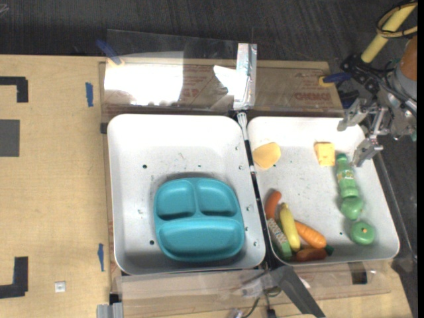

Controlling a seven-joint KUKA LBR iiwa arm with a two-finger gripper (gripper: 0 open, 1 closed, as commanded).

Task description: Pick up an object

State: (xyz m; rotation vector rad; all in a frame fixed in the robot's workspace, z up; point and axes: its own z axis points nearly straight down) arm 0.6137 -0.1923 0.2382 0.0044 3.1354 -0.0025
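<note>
i see the counter [46,177] carrying two white bins side by side: the left bin [126,144] holds a teal divided tray [197,218] toward its near edge, and the right bin [298,177] holds toy food, with a green piece chain [348,187] and a green apple [362,232] along its right edge, a pile of banana [289,225], carrot [310,233] and others at its near left corner, an orange round piece [267,154] at its far left, and a yellow cube [324,154] near its far edge. the fingers [366,143] hang over the right bin's far right corner, just beside the yellow cube and the green chain, and i see nothing between them; how wide they stand i cannot tell.
</note>
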